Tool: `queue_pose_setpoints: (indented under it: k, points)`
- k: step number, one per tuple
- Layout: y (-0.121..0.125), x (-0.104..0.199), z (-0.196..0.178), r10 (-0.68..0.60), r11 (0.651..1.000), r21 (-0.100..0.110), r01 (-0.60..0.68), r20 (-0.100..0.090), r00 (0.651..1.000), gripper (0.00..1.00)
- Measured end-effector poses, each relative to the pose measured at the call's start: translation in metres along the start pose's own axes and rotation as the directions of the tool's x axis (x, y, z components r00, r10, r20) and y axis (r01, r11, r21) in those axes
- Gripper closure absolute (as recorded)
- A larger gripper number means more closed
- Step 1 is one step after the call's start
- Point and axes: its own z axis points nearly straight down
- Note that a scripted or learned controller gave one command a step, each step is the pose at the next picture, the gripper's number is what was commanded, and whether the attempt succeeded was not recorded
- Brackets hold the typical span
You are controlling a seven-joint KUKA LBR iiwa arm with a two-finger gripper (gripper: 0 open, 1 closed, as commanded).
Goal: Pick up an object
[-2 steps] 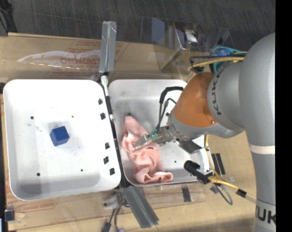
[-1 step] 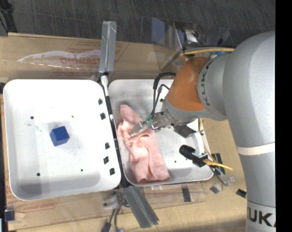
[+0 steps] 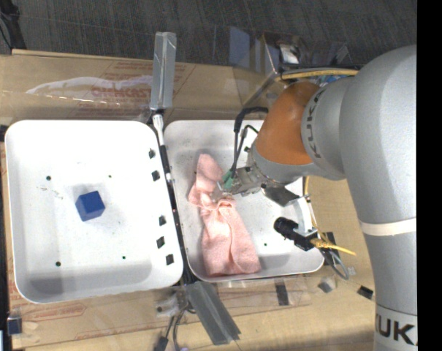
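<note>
A pink cloth (image 3: 222,229) lies crumpled lengthwise in the right bin (image 3: 279,263), running from the bin's middle toward its near edge. My gripper (image 3: 231,184) is low over the cloth's upper part, where the fabric bunches up against it. Whether any cloth sits between the fingers is hidden. A small blue cube (image 3: 90,205) rests in the left bin (image 3: 31,145), left of its middle and far from the gripper.
The arm's grey body and orange band (image 3: 286,126) cover the right bin's far right side. A raised divider (image 3: 167,196) with black clips separates the two bins. Brown cardboard (image 3: 82,86) lies behind them.
</note>
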Motion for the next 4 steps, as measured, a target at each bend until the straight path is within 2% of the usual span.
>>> queue_pose_setpoints:
  k: [1,2,3,4]
  points:
    - [0.0,0.0,0.0,0.0,1.0,0.0,0.0,0.001,1.0,0.0]
    - [0.014,0.021,0.011,-0.061,0.998,0.001,0.061,0.001,0.998,0.0]
    - [-0.046,0.019,0.011,-0.076,0.997,0.0,0.076,0.001,0.997,0.0]
    - [-0.045,0.019,0.001,-0.081,0.997,0.001,0.081,0.0,0.997,1.0]
